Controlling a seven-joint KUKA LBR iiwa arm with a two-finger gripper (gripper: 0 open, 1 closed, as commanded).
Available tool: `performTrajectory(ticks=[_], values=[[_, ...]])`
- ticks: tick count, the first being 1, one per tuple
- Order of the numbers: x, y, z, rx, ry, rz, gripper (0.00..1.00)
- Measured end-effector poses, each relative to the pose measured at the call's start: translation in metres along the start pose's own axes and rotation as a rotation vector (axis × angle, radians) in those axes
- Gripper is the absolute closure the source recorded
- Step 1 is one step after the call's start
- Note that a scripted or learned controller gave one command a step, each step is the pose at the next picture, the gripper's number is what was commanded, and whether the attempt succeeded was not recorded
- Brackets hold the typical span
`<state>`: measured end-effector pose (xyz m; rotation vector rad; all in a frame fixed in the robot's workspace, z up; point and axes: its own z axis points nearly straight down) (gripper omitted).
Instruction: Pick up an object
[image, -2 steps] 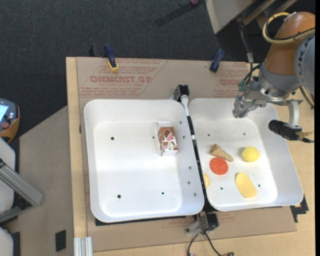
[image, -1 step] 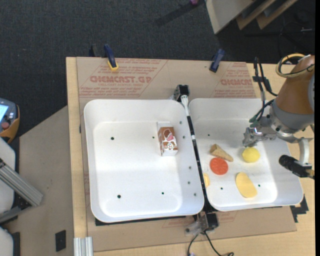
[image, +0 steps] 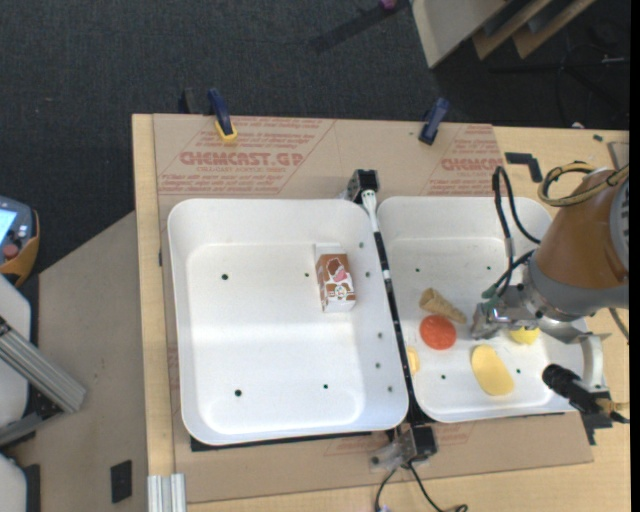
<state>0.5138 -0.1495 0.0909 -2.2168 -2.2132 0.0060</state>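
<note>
**A:** Honestly, camera view: the pickable stuff sits in the right bin (image: 450, 225). Red ball (image: 438, 333) at roughly 7 o'clock from bin centre, yellow piece (image: 492, 370) at 5, tan cone (image: 441, 303) near the middle. The small carton (image: 337, 281) lies alone in the left bin (image: 200, 300), probably out of easy reach.

**B:** And the arm?

**A:** The arm comes in from 3 o'clock, wrist bent down, gripper (image: 490, 320) low, just beside the ball at its 3 o'clock. Whether the jaws are apart or together, I can't tell.
</note>
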Motion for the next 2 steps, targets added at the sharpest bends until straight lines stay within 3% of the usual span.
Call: performTrajectory(ticks=[1,2], values=[[-0.011,-0.036,-0.171,-0.022,-0.009,-0.001,1.0],[0.028,-0.036,-0.353,-0.031,-0.008,-0.007,1.0]])
